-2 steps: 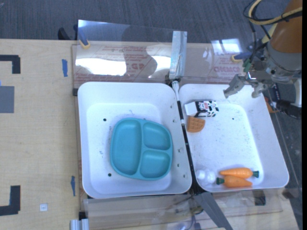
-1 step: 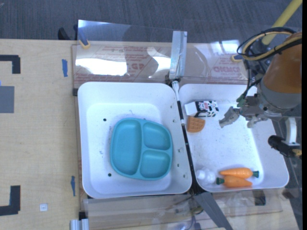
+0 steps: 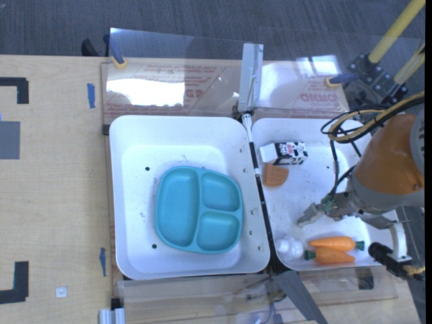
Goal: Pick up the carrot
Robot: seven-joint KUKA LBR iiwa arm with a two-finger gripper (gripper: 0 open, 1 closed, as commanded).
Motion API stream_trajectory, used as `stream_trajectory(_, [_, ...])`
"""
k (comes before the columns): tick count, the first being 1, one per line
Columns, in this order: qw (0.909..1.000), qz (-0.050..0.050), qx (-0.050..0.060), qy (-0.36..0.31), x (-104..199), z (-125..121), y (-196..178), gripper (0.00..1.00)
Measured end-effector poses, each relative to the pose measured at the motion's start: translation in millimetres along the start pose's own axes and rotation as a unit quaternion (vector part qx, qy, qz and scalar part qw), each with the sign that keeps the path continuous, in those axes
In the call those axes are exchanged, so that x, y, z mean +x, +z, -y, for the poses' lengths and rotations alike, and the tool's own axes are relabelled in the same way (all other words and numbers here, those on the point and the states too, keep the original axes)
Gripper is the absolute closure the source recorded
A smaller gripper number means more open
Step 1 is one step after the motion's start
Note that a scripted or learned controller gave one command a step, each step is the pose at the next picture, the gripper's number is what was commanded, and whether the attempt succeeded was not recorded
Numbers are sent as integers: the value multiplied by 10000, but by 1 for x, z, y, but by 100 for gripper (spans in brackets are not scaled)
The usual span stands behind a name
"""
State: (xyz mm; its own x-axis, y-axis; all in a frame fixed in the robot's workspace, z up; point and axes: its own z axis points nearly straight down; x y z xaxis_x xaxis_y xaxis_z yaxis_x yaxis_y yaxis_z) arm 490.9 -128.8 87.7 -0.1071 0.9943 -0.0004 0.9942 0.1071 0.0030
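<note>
Carrot low in the right bin, fingers just above-left of it, not on it.

You've got the carrot (image 3: pixel 331 249) lying near the front wall of the right bin (image 3: pixel 305 181), long axis running left-right, green stub end toward the bin divider, orange tip toward the arm (image 3: pixel 388 160). Gripper (image 3: pixel 316 212) hangs just up and left of it, tilted w/ the tips aimed left; can't tell whether the fingers are apart or together from this angle, and nothing sits between them. So carrot lies down and slightly right of the tips, near but apart. You'd likely need to shift toward the front wall & close across the short axis. Also there: small white piece (image 3: pixel 290 248) by the stub, orange cookie-like bit (image 3: pixel 275 175), cow-print carton (image 3: pixel 290 152). Blue tray (image 3: pixel 198 209) in the left bin (image 3: pixel 128 181) on the counter (image 3: pixel 50 181).
</note>
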Motion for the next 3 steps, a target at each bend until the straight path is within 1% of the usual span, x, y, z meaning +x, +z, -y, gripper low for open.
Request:
stream_trajectory(1, [9998,8,-5,182,-3,11,-35,0])
stream_trajectory(2, [9970,7,6,-777,-23,14,-31,0])
stream_trajectory(3, [9265,4,-3,-3764,-25,13,-40,0])
